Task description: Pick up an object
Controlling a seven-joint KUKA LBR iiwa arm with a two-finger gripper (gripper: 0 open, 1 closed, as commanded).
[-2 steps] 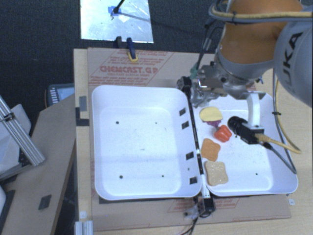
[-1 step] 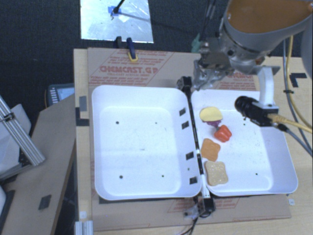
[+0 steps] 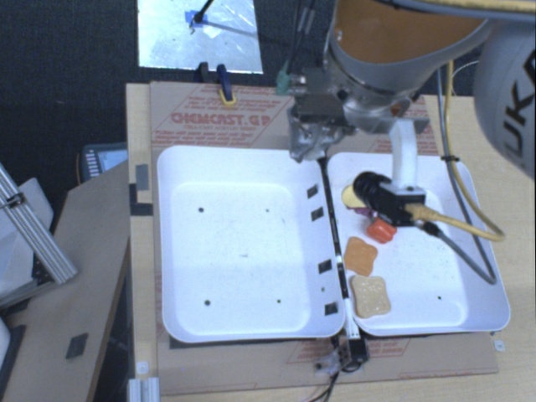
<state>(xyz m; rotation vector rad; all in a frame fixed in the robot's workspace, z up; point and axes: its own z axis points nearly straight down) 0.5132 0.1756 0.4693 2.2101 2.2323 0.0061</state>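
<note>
Several small objects lie in the right bin [image 3: 469, 291], near its left side. A tan toast-like piece [image 3: 370, 296] is closest to the front, with a flat orange piece [image 3: 362, 255] just behind it. Further back are a small red object [image 3: 381, 230] and a yellow object [image 3: 351, 197], partly hidden by the robot's hardware. My gripper [image 3: 311, 141] hangs over the back edge of the bins, close to the divider, behind and to the left of all these objects. Nothing shows in it.
The left bin [image 3: 167, 249] sits beside the right one, with black clips [image 3: 318, 214] along the shared divider. Both rest on a cardboard sheet [image 3: 218, 117]. A blue and yellow clamp [image 3: 224, 86] and a shiny foil sheet [image 3: 199, 23] lie behind.
</note>
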